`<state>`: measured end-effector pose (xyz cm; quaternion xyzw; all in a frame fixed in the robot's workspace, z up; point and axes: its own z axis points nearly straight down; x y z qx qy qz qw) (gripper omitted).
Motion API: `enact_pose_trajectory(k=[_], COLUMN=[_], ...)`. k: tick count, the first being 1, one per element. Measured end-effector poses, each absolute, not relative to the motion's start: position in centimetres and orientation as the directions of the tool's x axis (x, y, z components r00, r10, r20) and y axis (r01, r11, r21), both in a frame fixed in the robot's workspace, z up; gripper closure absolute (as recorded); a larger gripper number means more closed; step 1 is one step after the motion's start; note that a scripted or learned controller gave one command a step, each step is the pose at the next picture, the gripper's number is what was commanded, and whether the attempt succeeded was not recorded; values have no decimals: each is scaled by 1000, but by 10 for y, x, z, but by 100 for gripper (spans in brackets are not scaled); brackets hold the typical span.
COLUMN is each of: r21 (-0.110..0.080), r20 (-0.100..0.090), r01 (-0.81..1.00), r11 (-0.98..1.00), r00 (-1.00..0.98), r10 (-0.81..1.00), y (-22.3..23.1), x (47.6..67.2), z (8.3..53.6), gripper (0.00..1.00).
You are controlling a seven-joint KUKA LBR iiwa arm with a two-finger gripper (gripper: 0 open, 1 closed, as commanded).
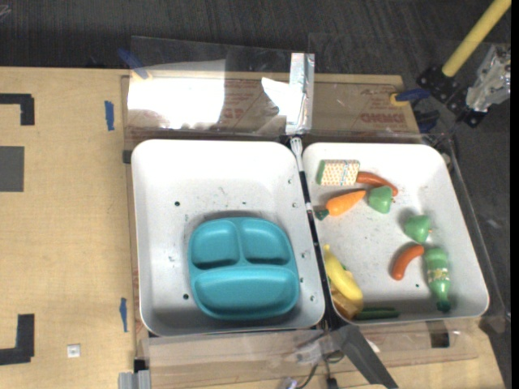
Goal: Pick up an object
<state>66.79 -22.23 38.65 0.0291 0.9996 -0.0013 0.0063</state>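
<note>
The right bin (454, 186) holds several toy foods. A yellow-and-green corn block (339, 172) lies at the back, with a red-orange chili (377, 180) beside it. An orange carrot (345, 203) and a green pepper (379, 199) sit just in front of them. Further right are another green pepper (418, 228), an orange-red chili (405, 261) and a green cucumber (438, 274). A yellow banana (340, 275) lies against the left wall, and a dark green pod (375, 314) rests at the front edge.
The left bin (162, 177) holds a teal divided plate (242, 267) toward its front. A clear plastic sheet (219, 96) stands behind the bins. A yellow pole (478, 29) with a black clamp is at the top right. The wooden bench top (57, 233) stretches to the left.
</note>
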Motion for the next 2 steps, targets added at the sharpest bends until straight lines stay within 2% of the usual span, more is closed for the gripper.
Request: enact_pose_trajectory(k=[2], r21=[-3], r20=[-37], r01=[56], r11=[998], r00=[-998], r10=[56], y=[-220], x=[671], z=[413], gripper=[100])
